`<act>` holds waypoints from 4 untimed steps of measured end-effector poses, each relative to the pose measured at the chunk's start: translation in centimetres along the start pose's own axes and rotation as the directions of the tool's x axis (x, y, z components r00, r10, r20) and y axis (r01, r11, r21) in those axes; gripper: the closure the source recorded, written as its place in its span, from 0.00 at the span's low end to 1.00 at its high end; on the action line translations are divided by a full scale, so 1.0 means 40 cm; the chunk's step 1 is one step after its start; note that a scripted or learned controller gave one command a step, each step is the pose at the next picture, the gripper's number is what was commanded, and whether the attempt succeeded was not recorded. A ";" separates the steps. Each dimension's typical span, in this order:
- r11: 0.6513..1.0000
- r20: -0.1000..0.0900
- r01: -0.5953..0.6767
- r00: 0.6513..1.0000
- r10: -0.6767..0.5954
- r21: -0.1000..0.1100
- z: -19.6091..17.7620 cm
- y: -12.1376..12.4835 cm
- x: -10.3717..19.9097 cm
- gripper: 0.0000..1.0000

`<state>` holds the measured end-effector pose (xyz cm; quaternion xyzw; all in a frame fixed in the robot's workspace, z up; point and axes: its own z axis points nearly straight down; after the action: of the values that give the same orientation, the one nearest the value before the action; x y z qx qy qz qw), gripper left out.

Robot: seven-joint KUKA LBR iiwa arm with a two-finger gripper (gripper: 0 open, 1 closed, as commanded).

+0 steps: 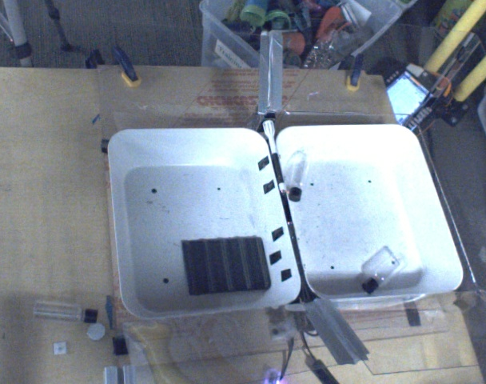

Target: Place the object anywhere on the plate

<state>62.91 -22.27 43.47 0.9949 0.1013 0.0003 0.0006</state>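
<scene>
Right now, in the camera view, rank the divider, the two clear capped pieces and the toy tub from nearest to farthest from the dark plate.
1. Divider, just right of the plate.
2. Upper clear piece by the divider and lower clear piece at the right bin's front: too close to call.
3. Toy tub, behind both bins.

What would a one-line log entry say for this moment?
plate: dark, ribbed, left bin | clear objects: two, right bin | placement: not yet done

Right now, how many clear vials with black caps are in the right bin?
2. One vial lies near the divider at the right bin's upper left; the other vial lies near its lower right. None appears hidden.
</scene>
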 end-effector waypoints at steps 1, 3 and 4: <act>0.926 0.002 0.377 0.926 -0.377 0.006 0.000 -0.012 -0.058 1.00; 0.738 -0.001 0.674 0.738 -0.674 -0.002 0.000 0.012 0.061 1.00; 0.901 0.003 0.435 0.901 -0.435 0.007 0.097 -0.212 0.091 1.00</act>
<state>64.75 -13.23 39.57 0.9472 0.3206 -0.0023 -0.0022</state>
